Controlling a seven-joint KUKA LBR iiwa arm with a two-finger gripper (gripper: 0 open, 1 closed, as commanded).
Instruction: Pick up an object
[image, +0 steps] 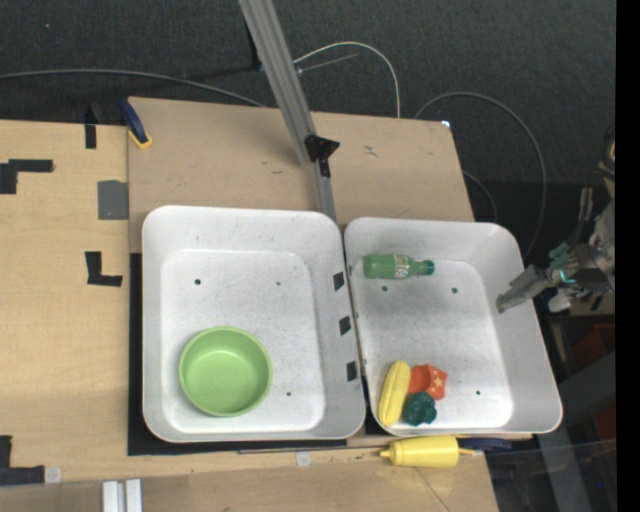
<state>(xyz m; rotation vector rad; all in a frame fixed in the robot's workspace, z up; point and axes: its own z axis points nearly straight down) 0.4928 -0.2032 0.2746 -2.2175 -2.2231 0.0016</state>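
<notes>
Nearest to me, a yellow squeeze bottle (424, 452) lies on the tabletop just outside the front edge of the right bin (530, 385), so I leave it out of the reckoning. Inside that bin, in its front-left corner, sit a yellow corn-like piece (393, 391), a red piece (429, 381) and a dark green piece (420, 408), all touching or nearly so. A green bottle (396, 266) lies on its side near the bin's back-left corner, long axis running along the back edge, cap toward the right. The left bin (160, 300) carries a green bowl (225, 371) in its front-left corner.

My claw (515, 293) hangs over the right edge of the right bin, roughly midway along it, with nothing visibly between its fingers (whether they stand apart or together I cannot tell at this size). From there every candidate lies to the claw's left in this view: the green bottle toward the back, the clustered pieces toward the front. I judge the green bottle the cleaner target, since it lies alone; a grasp would want to close across its short width.
</notes>
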